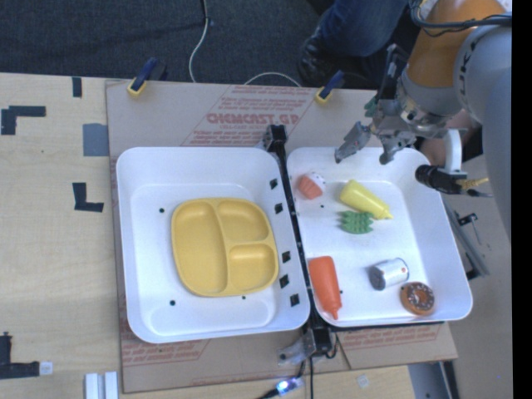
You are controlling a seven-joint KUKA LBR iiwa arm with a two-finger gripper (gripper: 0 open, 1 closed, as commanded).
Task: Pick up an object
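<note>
Bins (141, 223) smooth white plastic, slight sheen. Yellow divided plate (223, 246) matt plastic. Carrot (325, 285) at 6 o'clock of right bin, glossy orange plastic. Can (388, 273) metallic grey. Bench board (241, 115) brown cardboard, printed, dull. Arm (490, 65) casing smooth, semi-gloss.

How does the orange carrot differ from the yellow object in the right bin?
Colour: the carrot is orange, the yellow object is yellow.
Place: the carrot lies by the bin's left wall toward the near edge; the yellow object lies farther back, nearer the gripper.
Pose: the carrot lies almost along the wall; the yellow object lies at a slant.
Both are elongated and lie flat in the right bin.
</note>
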